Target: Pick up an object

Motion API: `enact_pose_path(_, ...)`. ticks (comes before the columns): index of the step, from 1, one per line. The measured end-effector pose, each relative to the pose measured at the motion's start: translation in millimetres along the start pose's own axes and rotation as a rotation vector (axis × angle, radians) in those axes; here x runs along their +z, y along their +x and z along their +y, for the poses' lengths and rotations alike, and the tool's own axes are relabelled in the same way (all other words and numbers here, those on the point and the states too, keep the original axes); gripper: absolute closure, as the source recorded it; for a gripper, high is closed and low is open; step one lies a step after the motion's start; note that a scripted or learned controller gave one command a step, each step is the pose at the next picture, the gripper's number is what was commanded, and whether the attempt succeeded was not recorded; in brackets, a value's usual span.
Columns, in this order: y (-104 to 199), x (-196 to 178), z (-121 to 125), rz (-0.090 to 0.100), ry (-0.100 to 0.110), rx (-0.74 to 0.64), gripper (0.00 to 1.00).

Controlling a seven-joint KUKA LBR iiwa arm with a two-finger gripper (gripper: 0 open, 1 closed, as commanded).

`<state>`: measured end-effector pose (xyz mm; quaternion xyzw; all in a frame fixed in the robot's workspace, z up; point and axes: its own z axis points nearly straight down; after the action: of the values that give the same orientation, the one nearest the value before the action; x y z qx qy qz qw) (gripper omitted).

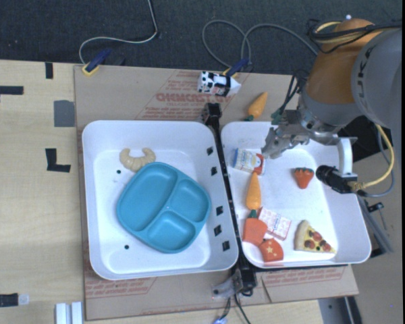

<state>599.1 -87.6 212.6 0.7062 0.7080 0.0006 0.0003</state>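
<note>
Milk carton lies flat in the right bin, upper-left part, just left of and slightly below the claw. Claw tip sits right at the carton's upper right edge, close, contact unclear. Nothing visible between the claw tips. Cannot tell if the claw is open or closed from this angle.

Carton looks small, white with blue print and a red patch at its right end, lying on its side, a bit tilted.

Just below the carton: carrot, orange, pointing up-down, tip near the carton's red end. Right of the claw: strawberry, red, apart from everything else. Lower in the same bin: a red-orange block under the carrot, a white-and-pink packet beside it, a red tomato-like piece at the bottom edge, a pizza slice at lower right.

Arm comes in from the right, orange band above the wrist, reaching down over the right bin's top edge.

Left bin holds a blue divided plate, centre, and a beige croissant just above the plate's upper left rim.

Outside the bins on the cardboard: a second carrot just above the right bin, a black-and-white cow toy further up-left. Cables run across the dark floor at top.
</note>
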Motion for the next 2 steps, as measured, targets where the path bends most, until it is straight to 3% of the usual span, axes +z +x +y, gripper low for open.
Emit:
enact_pose_path(1, -0.1, 1.0, -0.6, 0.0, 0.002, 0.0, 0.0)
enact_pose_path(2, -14.9, 126.4, -8.4, 0.0, 0.0, 0.002, 0.0)
